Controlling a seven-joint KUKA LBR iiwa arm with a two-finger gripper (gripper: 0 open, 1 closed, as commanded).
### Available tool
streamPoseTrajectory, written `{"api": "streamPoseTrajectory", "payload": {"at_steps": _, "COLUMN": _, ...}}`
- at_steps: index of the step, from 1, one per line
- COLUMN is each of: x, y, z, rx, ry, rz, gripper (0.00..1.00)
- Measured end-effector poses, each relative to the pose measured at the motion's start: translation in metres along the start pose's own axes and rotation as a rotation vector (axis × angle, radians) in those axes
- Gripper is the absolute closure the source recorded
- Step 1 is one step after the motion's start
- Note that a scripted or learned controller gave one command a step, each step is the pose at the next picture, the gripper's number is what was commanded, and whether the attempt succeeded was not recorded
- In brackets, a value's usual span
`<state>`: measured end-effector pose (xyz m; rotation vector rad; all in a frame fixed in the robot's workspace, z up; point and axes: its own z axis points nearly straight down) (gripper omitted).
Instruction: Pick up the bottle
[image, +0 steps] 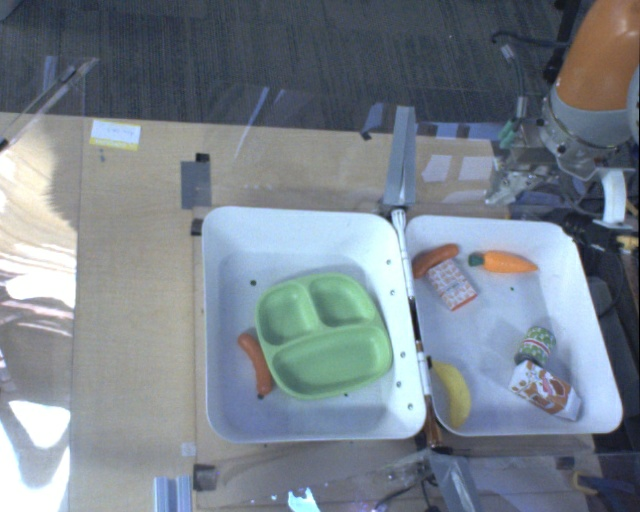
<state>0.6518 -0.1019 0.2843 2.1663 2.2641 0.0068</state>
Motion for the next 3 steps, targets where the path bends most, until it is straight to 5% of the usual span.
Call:
{"api": "streamPoseTrajectory", "payload": {"at_steps": 1, "x": -0.044, "y": -0.017, "z": 0.055, "rx": 0.001, "ry": 0.002, "rz": -0.493, "gripper": 1.0}}
{"api": "streamPoseTrajectory", "payload": {"at_steps": 2, "x": -0.002, "y": 0.0, "z": 0.177, "rx": -0.015, "ry": -0.004, "rz": -0.202, "gripper": 1.0}}
{"api": "streamPoseTrajectory", "payload": {"at_steps": 3, "x": -0.006, "y": -0.006, "z": 0.185, "rx": 0.004, "ry": -0.005, "rz": -0.198, "gripper": 0.0}}
